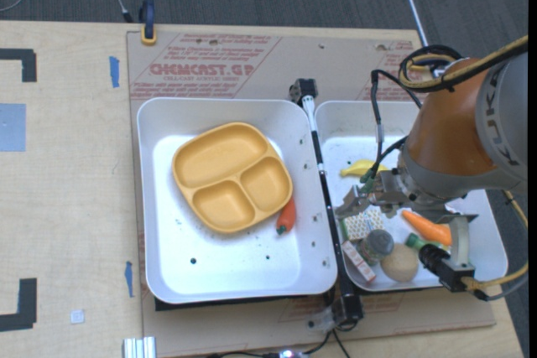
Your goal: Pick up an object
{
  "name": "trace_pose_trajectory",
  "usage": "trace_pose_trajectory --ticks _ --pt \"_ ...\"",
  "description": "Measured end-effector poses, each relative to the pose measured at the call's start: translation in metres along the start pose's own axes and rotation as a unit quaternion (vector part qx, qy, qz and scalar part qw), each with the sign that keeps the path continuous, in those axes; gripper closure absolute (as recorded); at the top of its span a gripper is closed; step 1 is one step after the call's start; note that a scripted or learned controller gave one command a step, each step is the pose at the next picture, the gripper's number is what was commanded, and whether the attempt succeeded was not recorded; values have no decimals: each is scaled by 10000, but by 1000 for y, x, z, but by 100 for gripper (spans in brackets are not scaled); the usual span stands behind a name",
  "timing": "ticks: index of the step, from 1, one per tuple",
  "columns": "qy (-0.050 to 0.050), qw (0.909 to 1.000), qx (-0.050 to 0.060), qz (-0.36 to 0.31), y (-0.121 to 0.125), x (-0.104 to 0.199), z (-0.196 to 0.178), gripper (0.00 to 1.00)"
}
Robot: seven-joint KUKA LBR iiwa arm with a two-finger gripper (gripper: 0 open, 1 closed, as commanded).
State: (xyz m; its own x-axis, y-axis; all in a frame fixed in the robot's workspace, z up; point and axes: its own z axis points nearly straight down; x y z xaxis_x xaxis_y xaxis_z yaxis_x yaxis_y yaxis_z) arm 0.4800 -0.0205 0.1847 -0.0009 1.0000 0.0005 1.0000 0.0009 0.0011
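Two bins sit side by side in the lower middle of the frame. The left bin (159, 264) holds a yellow plate (232, 176) with three compartments, tilted across its upper half, and a small red pepper (286, 217) lying just beside the plate's lower right edge. The right bin (336, 117) carries the clutter, which is likely why the arm (457, 126) hangs over it from the right of the frame.

Below the wrist the gripper (369, 199) sits low among the objects, near a banana (362, 169) above it and a dotted white item (362, 222) below it. How its jaws stand cannot be told from this slanted view, and nothing is visibly between them.

Further down and right lie a carrot (426, 225), a grey round piece (379, 243), a potato (400, 264) and a small box (359, 262) against the bin's left wall. They crowd together, so a clean pick probably means taking one at the pile's edge; the banana or the dotted item looks nearest.
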Motion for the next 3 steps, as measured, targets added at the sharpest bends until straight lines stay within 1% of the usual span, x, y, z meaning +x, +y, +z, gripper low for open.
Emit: trace_pose_trajectory --ticks 2,3 --pt "0 10000 0 0 0 0 0 0" --pt "-6 10000 -38 8 17 -66 88 0"
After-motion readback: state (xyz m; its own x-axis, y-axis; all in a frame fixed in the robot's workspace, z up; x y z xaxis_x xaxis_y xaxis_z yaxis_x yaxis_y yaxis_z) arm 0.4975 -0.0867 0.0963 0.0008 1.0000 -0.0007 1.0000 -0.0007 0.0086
